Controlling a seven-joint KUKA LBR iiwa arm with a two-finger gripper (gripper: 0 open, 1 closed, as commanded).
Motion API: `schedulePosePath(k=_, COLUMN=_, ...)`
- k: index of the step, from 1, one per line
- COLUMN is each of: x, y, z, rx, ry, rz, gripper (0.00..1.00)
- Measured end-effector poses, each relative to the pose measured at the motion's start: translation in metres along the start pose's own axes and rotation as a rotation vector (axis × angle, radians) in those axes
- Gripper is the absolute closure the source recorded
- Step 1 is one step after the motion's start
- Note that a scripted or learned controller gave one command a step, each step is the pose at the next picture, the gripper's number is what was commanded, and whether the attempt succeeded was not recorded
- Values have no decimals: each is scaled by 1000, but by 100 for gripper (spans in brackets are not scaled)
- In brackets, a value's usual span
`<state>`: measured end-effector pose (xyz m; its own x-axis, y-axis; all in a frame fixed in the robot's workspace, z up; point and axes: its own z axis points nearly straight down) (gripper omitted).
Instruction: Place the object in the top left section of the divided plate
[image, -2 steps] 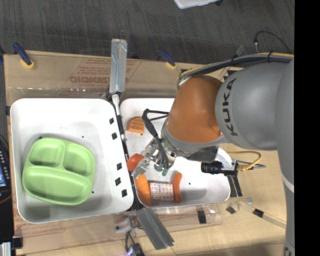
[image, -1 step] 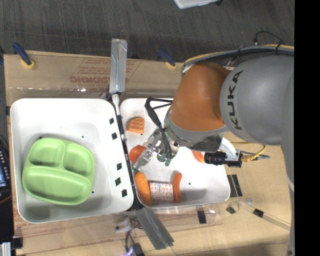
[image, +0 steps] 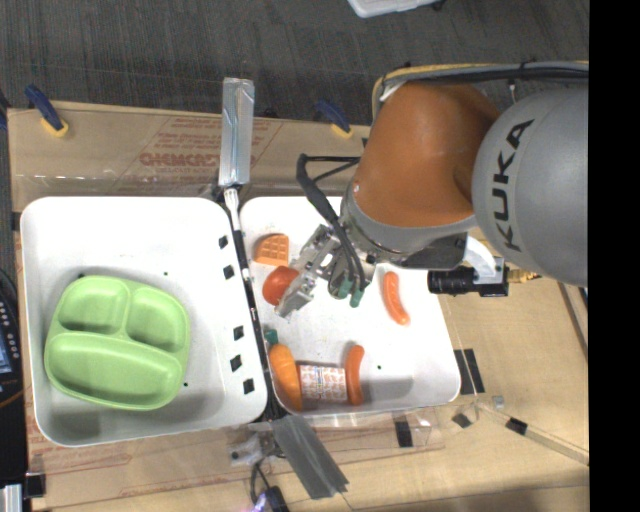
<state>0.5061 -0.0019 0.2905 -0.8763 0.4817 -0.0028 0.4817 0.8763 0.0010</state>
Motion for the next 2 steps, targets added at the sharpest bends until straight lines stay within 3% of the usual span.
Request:
schedulePosePath(k=1, x=-45, y=-52, z=101, rx=4, ry=7, rz=-38, gripper=100)
schedulePosePath(k=2, x=-21, y=-100, z=93, rx=2, ry=4, rz=-62, gripper=100)
